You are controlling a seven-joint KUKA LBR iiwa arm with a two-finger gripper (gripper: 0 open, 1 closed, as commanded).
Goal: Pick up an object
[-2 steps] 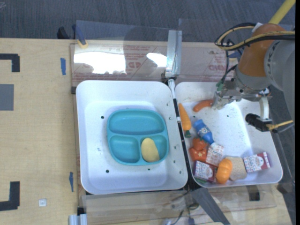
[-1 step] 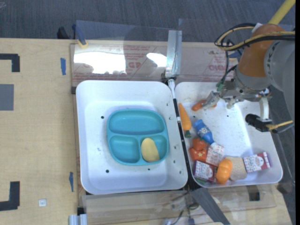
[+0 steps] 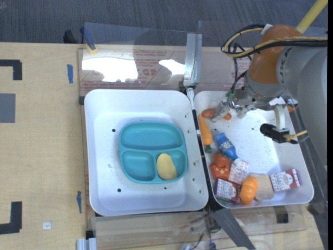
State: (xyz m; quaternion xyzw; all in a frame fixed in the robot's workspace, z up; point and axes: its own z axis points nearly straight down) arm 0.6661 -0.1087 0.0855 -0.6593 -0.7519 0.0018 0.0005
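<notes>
Pincer (image 3: 225, 110) grip unclear, low in right bin (image 3: 304, 184); glossy yellow oval (image 3: 166, 166) in teal tray (image 3: 151, 139).

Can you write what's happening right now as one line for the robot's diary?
stage: reaching | hand: low at right bin's far end, by small orange toy | held: nothing seen | left bin: blue tray with yellow potato

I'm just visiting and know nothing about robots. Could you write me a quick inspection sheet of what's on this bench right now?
Surface: two white bins, left bin, right bin.
Job's things: teal tray with a yellow potato-like piece in its lower right compartment.
Clutter: toy foods heaped at the right bin's lower left.
Grippers: end effector over the right bin's top.
Cables: black and yellow loops above the wrist.
Surroundings: wooden bench, blue tape marks.
</notes>
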